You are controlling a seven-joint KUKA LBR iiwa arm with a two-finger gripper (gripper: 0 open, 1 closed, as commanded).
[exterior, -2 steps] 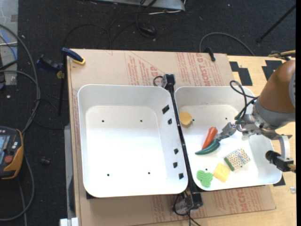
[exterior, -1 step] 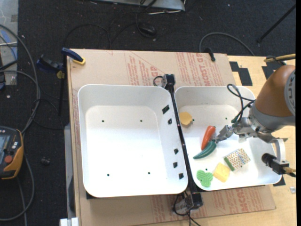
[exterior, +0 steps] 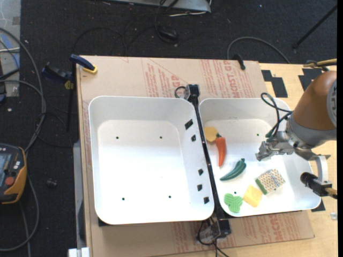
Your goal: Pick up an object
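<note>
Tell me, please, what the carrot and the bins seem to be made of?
The carrot looks like moulded plastic, a toy: flat, even orange with a green tip. The bins look like thin, smooth white plastic with rounded corners and a soft sheen. Both are judged by look alone.

- Two bins sit side by side on the bench (exterior: 139, 74): the left bin (exterior: 102, 159) at 9 o'clock, the right bin (exterior: 236, 108) at 3 o'clock, their inner walls touching.
- In the right bin, near the shared wall, a round piece (exterior: 209, 133) lies at 12 o'clock of a carrot (exterior: 221, 151) and touches it.
- A pepper (exterior: 235, 170) lies at 5 o'clock of the carrot.
- A leafy piece (exterior: 232, 202) lies at 6 o'clock of the pepper.
- A block (exterior: 253, 196) sits just at 3 o'clock of the leafy piece.
- A patterned pad (exterior: 270, 180) lies at 1 o'clock of the block, touching it.
- The gripper (exterior: 265, 152) hangs at 12 o'clock of the pad.
</note>
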